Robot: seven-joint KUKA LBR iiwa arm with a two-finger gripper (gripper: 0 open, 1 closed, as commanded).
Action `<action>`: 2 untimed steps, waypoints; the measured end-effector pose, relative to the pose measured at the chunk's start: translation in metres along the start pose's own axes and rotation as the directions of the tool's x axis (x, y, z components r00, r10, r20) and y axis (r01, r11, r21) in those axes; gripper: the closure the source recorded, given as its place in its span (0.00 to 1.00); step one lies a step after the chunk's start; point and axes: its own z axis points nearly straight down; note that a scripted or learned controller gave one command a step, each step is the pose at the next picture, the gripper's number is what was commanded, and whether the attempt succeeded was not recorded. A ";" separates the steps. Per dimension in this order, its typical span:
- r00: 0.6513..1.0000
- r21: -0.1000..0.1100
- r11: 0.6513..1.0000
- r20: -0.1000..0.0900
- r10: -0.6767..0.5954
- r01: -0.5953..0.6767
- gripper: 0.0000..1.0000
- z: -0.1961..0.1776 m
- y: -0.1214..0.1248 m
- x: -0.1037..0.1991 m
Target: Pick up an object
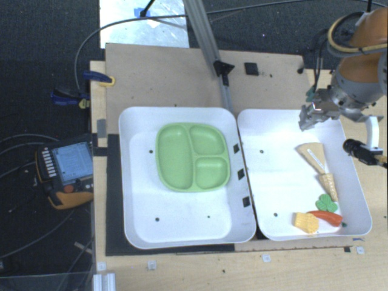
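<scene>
My gripper (308, 119) hangs over the far right part of the right bin (273, 162), above and a little left of a tan wedge (311, 155). Nothing shows between its fingers. Below the wedge lies a cone-shaped piece (328, 183). Near the bin's front right corner sit a green leafy bit (326, 202), a red-orange carrot-like piece (325, 216) and a yellow corn piece (306, 222). All these toy foods lie apart from the gripper.
A green divided plate (193, 156) rests in the left bin (139, 223). A grey pole (203, 29) slants across the bench at the back. Cables and a handheld controller (66, 168) lie off the bench to the left.
</scene>
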 end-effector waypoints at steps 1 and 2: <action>1.000 0.001 1.000 -0.001 -0.005 0.005 1.00 -0.042 0.002 0.000; 1.000 0.005 1.000 -0.003 -0.011 0.011 1.00 -0.044 0.008 0.056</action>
